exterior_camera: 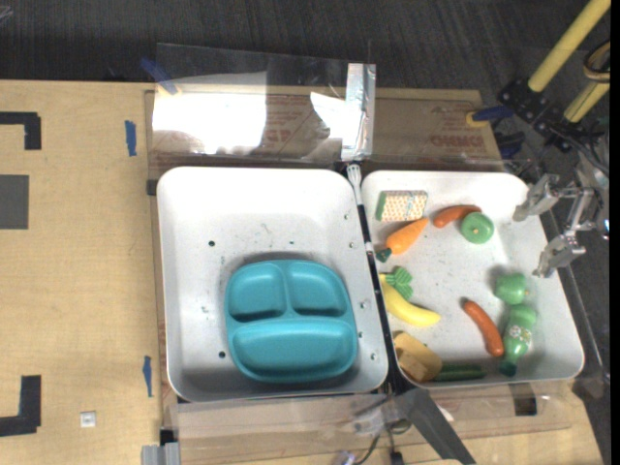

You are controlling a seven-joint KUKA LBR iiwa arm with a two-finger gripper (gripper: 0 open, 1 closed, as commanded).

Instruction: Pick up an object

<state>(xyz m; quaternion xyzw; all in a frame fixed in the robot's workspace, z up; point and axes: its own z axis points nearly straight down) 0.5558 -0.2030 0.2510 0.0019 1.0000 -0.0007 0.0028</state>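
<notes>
1. Nearest the camera, along the near wall of the right bin (572, 356), lie a tan piece (418, 356) and a dark green stick (455, 373).
2. Just beyond them sits a banana (412, 308), long axis running from far-left to near-right, with a small green leafy bit (399, 279) at its far end.
3. A red sausage (482, 325) lies to the right of the banana, slanting toward the near-right corner, where a green lump (519, 332) rests close by.
4. Farther back are a carrot (405, 236), a green apple (477, 227) touching a second sausage (453, 215), and a speckled block (402, 204).
5. In the left bin (194, 211) sits a teal divided tray (289, 320), toward the near side.
6. The gripper (560, 226) hangs over the right bin's right rim, far half; I cannot tell its state, and nothing shows between its parts.
7. No object is lifted yet; every candidate lies left of the gripper.
8. Closest choices look like a green ball (511, 286), near-left of the gripper, and the apple, straight left.
9. Judging from this, a short move left and down would reach either; the round shapes may roll away when pinched.
</notes>
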